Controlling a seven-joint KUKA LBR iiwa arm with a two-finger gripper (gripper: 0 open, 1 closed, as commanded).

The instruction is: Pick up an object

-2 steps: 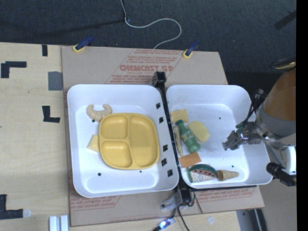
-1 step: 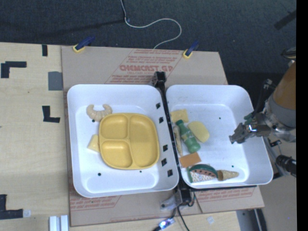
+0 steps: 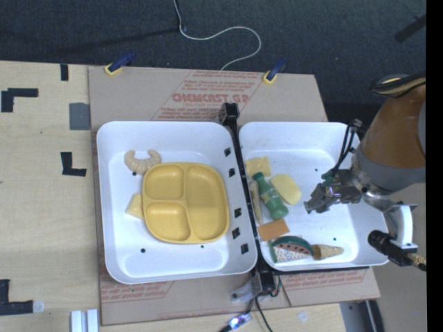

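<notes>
Two shallow white bins sit side by side on the counter [image 3: 41, 206], which is covered under them by one sheet of cardboard [image 3: 208, 92]. The left bin [image 3: 114, 185] holds three things: one tan curved piece [image 3: 142, 160] at about 11 o'clock, one yellow divided plate [image 3: 185, 202] with three compartments near the middle, and one small yellow wedge [image 3: 133, 205] touching the plate's 9 o'clock edge. The right bin [image 3: 311, 144] holds six things, crowded toward its 9 o'clock wall: one pale yellow slice [image 3: 259, 166], one green bottle [image 3: 268, 196] just below it, one yellow lemon-like piece [image 3: 287, 188] touching the bottle on its 3 o'clock side, one orange block [image 3: 273, 228], one watermelon slice [image 3: 291, 249] and one cone-shaped piece [image 3: 327, 252] along the 6 o'clock wall. The gripper [image 3: 320, 203] hangs over the bare floor at 3 o'clock in this bin, apart from every object; whether its fingers are spread or closed I cannot tell, and nothing is seen between them.
</notes>
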